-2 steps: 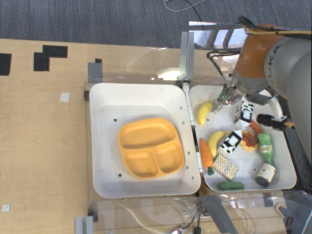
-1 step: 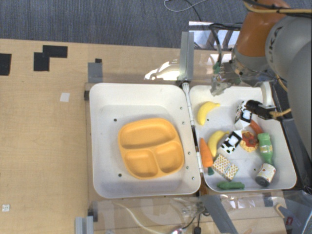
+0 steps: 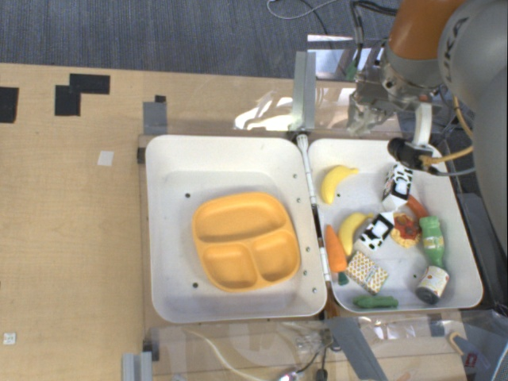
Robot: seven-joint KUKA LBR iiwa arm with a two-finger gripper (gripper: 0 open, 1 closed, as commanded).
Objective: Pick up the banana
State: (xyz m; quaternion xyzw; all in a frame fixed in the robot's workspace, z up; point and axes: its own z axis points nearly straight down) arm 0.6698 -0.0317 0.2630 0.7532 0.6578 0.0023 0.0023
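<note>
A yellow banana (image 3: 336, 181) lies in the upper left part of the right bin (image 3: 468, 296), near the divider. A second, smaller yellow banana-like piece (image 3: 350, 231) rests lower down, beside a black-and-white toy. My gripper (image 3: 367, 118) hangs above the bin's far edge, up and to the right of the upper banana and apart from it. Nothing shows between its translucent fingers, and their spacing is too blurred to read.
The left bin (image 3: 163, 213) holds an orange divided plate (image 3: 244, 240). The right bin is crowded: a carrot (image 3: 336, 252), two black-and-white cow toys (image 3: 398, 182), a green bottle (image 3: 431, 240), a checkered box (image 3: 367, 274), a green pod (image 3: 375, 301), a small can (image 3: 431, 284).
</note>
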